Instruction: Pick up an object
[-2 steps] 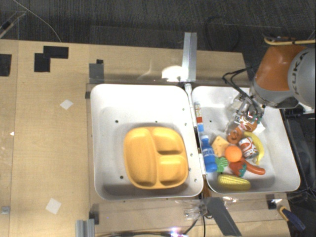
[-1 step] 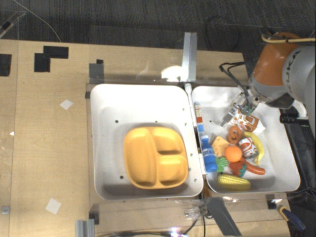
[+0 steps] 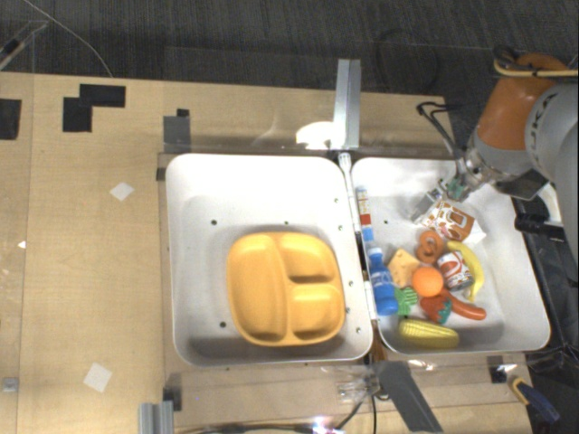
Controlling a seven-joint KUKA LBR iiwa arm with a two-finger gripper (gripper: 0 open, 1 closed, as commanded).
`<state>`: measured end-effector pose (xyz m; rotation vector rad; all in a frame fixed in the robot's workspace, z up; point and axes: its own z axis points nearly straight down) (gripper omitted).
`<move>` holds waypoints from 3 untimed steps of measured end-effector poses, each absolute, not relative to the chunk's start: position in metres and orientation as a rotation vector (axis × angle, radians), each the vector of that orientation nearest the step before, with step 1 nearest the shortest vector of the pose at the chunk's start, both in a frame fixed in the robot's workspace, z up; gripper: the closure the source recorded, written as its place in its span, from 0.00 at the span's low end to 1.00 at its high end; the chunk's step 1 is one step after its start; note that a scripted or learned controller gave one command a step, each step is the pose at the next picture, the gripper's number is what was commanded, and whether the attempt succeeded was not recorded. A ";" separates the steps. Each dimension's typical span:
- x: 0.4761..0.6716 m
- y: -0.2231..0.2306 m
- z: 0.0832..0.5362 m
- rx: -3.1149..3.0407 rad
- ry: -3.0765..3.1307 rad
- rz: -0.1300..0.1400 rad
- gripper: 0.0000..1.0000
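Observation:
The right bin (image 3: 520, 333) holds a heap of toy food. In it I make out an orange ball (image 3: 428, 281), a corn cob (image 3: 428, 333), a banana (image 3: 475, 269), a red sausage (image 3: 467, 311), a cheese wedge (image 3: 402, 268), a blue bottle (image 3: 381, 285) and an orange-and-white packet (image 3: 450, 221). My gripper (image 3: 451, 189) hangs low over the back of this bin, just above and behind the packet. It is small and partly hidden by the wrist.
A yellow divided tray (image 3: 285, 286) lies in the left bin (image 3: 194, 206). A metal post (image 3: 347, 98) stands behind the wall between the bins. The grey arm with its orange band (image 3: 508, 116) reaches in from the upper right.

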<state>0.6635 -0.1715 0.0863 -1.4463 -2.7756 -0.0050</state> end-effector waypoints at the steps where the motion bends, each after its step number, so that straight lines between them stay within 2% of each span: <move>1: 0.641 -0.096 0.087 -1.603 -2.711 -0.007 0.00; 2: 0.659 -0.100 0.087 -1.526 -2.753 -0.003 0.00; 3: 0.665 -0.103 0.087 -1.375 -2.811 0.022 0.00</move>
